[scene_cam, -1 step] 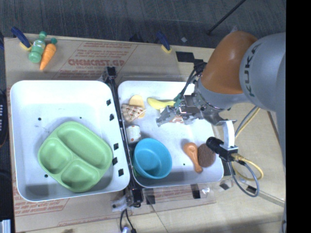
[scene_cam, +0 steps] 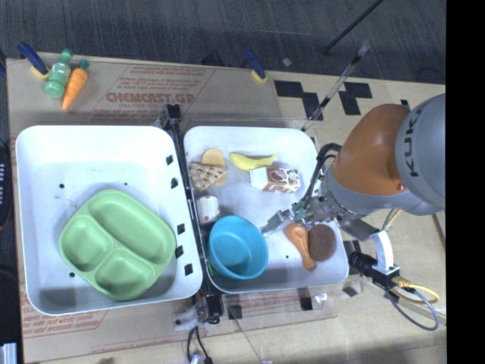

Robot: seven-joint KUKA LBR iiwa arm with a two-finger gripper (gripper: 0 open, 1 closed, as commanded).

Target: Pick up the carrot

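An orange carrot (scene_cam: 301, 244) lies in the right bin (scene_cam: 239, 136) near its front right corner, its green top pointing toward the back. My gripper (scene_cam: 294, 215) hangs just over that green end, below the arm's orange band (scene_cam: 369, 160). The wrist covers much of it. A second carrot (scene_cam: 73, 87) lies outside the bins on the bench at the far left, beside a green bottle (scene_cam: 57, 76).
In the right bin are a blue bowl (scene_cam: 237, 246), a brown round piece (scene_cam: 323, 242) touching the carrot, a banana (scene_cam: 251, 160), a waffle (scene_cam: 208, 176) and a small white cup (scene_cam: 208, 205). A green divided plate (scene_cam: 115, 243) fills the left bin (scene_cam: 45, 146).
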